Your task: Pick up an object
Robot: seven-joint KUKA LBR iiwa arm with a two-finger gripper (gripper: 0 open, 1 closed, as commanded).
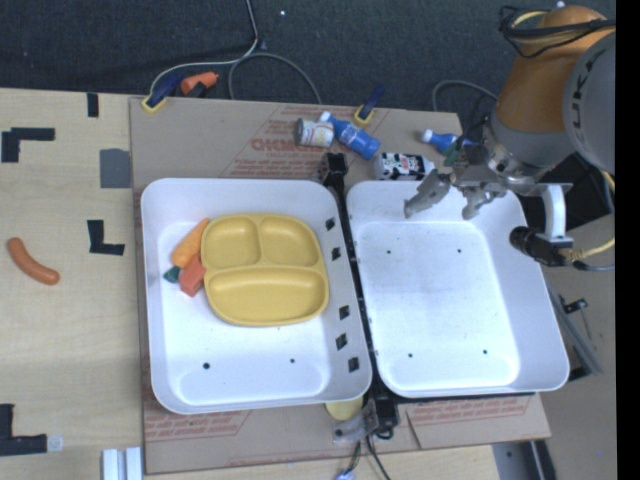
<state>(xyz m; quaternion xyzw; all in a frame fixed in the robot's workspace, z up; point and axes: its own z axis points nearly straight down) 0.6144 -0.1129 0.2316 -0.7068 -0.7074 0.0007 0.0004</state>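
A yellow three-compartment plate (262, 269) lies in the left bin (250, 373). An orange carrot-like piece (187, 244) and a small red piece (192, 280) lie against the plate's left side. My gripper (449, 199) hangs over the far edge of the right bin (450, 368), its two grey fingers spread apart and open, with nothing between them. It is well to the right of the plate and its neighbours.
Behind the bins on the cardboard lie a white and blue bottle-like clutter (338, 133) and a blue clamp (369, 103). An orange sausage shape (32, 261) lies on the bench at far left. A black divider strip (345, 268) runs between the bins.
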